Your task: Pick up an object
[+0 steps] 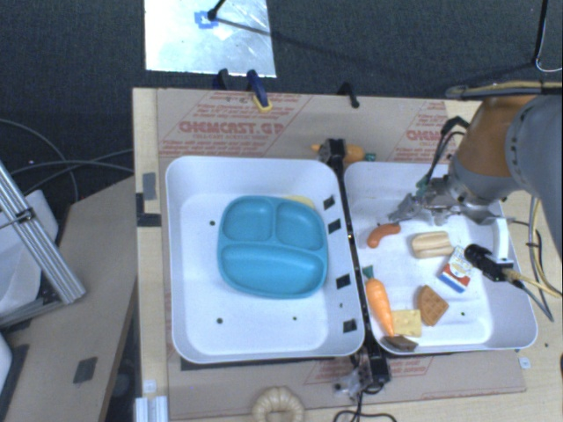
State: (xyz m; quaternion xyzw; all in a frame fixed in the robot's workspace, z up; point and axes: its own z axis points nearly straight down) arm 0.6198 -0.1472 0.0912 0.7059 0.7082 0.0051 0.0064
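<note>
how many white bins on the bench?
2, side by side: the left bin holds a blue plate; the right bin holds food items, with the gripper above it.

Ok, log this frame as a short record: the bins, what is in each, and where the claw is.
left bin: holds a blue divided plate
right bin: holds the food items
sausage: near the divider, just below the claw
bread roll: right of the sausage
carrot: along the divider, pointing up
cracker: beside the carrot's lower end
brown biscuit: right of the cracker
small carton: red, white and blue, right of the roll
claw: over the right bin's upper part, nothing seen held
</note>
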